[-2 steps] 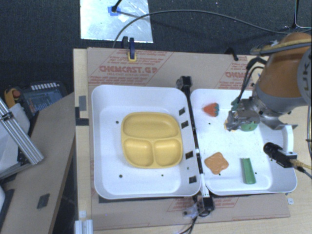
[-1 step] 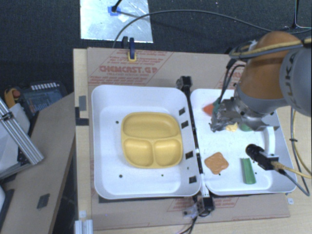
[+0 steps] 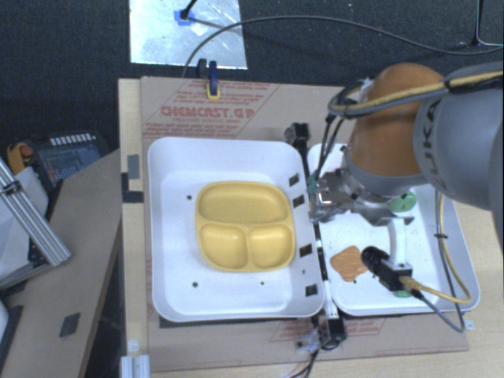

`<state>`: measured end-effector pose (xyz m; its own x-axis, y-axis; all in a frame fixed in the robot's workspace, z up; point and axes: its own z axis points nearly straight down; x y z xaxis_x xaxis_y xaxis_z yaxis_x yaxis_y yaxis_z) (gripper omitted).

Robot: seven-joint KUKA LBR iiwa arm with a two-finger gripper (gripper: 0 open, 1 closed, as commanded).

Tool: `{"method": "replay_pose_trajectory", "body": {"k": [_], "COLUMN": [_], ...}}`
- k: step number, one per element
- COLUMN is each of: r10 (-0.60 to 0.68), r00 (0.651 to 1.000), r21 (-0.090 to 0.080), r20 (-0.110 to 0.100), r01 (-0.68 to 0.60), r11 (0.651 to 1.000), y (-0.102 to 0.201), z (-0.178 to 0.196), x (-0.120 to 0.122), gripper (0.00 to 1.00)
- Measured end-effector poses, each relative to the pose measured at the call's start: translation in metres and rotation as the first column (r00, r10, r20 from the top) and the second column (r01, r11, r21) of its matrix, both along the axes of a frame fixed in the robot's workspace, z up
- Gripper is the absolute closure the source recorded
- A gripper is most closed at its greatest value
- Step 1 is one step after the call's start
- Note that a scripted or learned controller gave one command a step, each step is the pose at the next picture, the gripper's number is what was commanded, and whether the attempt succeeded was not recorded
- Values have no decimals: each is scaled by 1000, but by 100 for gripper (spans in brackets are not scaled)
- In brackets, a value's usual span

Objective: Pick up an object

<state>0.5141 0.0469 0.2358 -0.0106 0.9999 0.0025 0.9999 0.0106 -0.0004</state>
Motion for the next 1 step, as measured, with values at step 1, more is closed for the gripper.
{"method": "replay_pose_trajectory", "body": {"k": [1], "r10": [-2], "r00": [1000], "r21": [-1], "r20": [1], "r01": [2], "r11": [1000], "y": [55], "z": [-5], "x": [-16], "gripper": [100]}}
